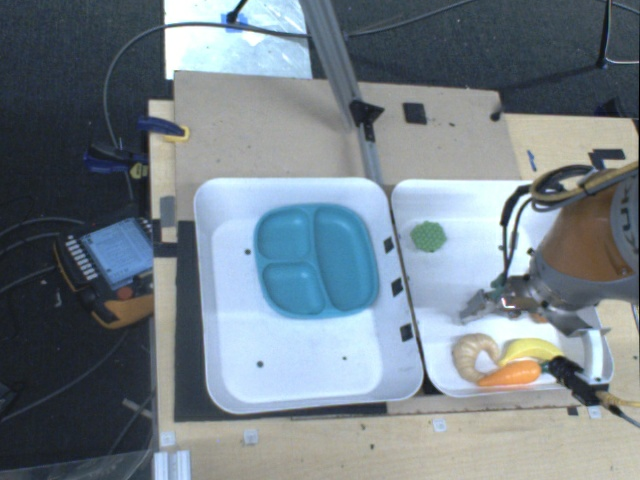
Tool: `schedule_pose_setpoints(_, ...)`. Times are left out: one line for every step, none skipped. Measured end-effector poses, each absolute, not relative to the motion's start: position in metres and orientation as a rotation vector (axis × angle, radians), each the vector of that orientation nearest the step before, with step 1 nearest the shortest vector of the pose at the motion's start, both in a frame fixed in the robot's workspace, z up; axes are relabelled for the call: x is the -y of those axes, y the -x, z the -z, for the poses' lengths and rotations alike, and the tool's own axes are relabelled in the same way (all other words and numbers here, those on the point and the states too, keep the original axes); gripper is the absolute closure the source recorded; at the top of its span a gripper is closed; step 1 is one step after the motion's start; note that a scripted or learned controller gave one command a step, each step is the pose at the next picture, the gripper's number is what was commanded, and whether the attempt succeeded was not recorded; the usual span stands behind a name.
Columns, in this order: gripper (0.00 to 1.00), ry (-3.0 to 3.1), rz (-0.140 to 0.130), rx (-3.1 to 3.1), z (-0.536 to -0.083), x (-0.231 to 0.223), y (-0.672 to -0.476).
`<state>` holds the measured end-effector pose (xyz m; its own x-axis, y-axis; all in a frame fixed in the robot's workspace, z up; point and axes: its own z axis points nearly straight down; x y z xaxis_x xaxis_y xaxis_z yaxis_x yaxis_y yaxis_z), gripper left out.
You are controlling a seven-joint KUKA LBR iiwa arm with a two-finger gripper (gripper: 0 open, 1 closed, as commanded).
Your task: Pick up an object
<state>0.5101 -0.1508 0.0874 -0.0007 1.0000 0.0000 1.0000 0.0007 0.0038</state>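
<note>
At right of the frame, the arm (590, 243) reaches over the right bin (450, 203), its gripper (487, 305) low above the bin floor with fingers spread and nothing between them. Just below the gripper, along the bin's lower edge, lie a curled tan piece (474, 353), a banana (533, 349) and a carrot (510, 374), touching one another. A green object (429, 236) sits apart, toward upper left of the gripper. The left bin (230, 368) holds a blue divided plate (316, 259).
</note>
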Motion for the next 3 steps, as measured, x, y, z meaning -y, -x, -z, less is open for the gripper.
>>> schedule_pose_setpoints(1.00,-2.213,-0.012,-2.214,-0.100,0.151,-0.513)
schedule_pose_setpoints(1.00,-2.211,-0.006,-2.224,-0.160,0.143,-0.517)
schedule_pose_setpoints(1.00,-2.211,-0.006,-2.223,-0.204,0.145,-0.523)
